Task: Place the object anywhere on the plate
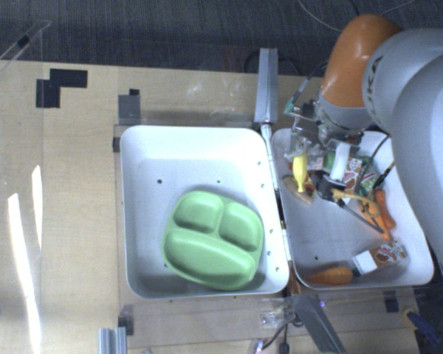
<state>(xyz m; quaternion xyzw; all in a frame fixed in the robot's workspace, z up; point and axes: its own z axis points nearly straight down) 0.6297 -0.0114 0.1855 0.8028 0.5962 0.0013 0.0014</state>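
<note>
Arm [399, 72] hides the right bin's [354, 234] far corner — cluttered items indistinct.

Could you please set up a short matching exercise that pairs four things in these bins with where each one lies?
Things:
1. plate
2. banana
3. carrot
4. gripper

Places:
A. near edge of the right bin
B. left bin
C. far part of the right bin, just above the banana
D. right bin, by the divider

Pairs: 1-B, 2-D, 3-A, 4-C
</note>
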